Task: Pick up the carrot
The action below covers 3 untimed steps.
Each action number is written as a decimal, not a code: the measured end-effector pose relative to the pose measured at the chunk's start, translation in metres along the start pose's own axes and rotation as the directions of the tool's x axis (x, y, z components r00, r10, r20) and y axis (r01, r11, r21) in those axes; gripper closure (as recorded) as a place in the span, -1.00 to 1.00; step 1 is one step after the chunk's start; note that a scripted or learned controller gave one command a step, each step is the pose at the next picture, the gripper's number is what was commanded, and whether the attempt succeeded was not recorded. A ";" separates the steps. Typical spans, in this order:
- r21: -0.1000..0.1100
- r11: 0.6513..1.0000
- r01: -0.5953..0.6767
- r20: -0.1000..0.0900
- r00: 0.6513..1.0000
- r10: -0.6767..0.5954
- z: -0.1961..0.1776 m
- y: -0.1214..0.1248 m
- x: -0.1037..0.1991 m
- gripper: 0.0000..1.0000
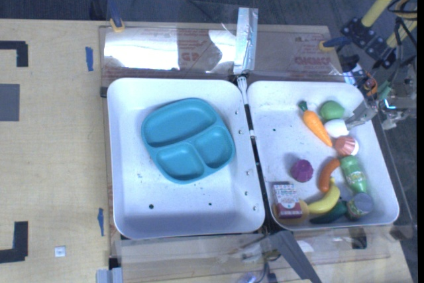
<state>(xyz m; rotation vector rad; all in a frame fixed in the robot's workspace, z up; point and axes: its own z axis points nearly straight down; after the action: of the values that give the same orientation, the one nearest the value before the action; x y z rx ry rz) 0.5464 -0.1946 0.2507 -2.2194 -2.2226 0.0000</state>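
Observation:
The carrot (317, 127) is orange with a green top. It lies in the right bin (278, 109), slanting from upper left to lower right, with its green end toward the back. It touches a white egg-shaped piece (336, 128) on its right. My gripper (372, 109) hovers at the right rim of this bin, to the right of the carrot and apart from it. Nothing shows in its grasp.
Toys crowd the right bin: a green fruit (331, 109), a pink-orange ball (346, 146), a purple piece (303, 169), a green bottle (353, 173), a banana (324, 202) and a juice box (287, 200). The left bin (126, 195) holds a blue divided plate (188, 139).

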 end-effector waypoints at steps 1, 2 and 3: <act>0.002 0.928 0.374 -0.002 0.928 -0.374 0.071 0.033 0.048 -1.00; -0.009 0.903 0.430 0.007 0.903 -0.430 0.162 0.096 0.031 -1.00; -0.011 0.902 0.431 0.008 0.902 -0.431 0.152 0.097 0.032 1.00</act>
<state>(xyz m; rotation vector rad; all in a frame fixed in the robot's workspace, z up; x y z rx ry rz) 0.6428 -0.1624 0.0988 -1.6808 -2.6687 -0.0078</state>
